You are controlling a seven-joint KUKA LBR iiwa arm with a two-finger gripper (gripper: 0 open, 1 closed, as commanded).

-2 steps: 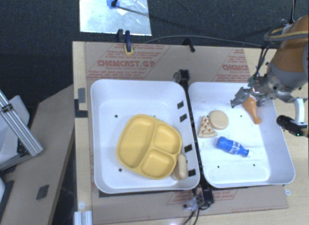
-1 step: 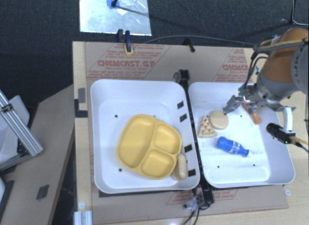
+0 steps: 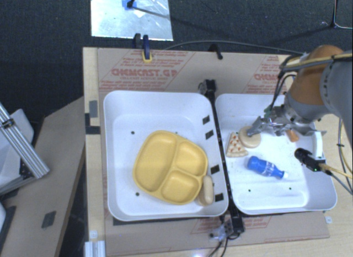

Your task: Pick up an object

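Yellow tray (image 3: pixel 168 165) far left of gripper (image 3: pixel 258 128), in the other bin (image 3: pixel 127 112). Blue bottle (image 3: pixel 265 167) lying below gripper. Pizza slice (image 3: pixel 236 146) just lower left. Round tan piece (image 3: pixel 250 139) right at fingertips; grip on it impossible to tell.

blue bottle (image 3: pixel 265 167) lying flat, right bin (image 3: pixel 320 195)

you've got bright even overhead light | glare on the foil sheet (image 3: pixel 131 7) | soft shadows | slightly grainy
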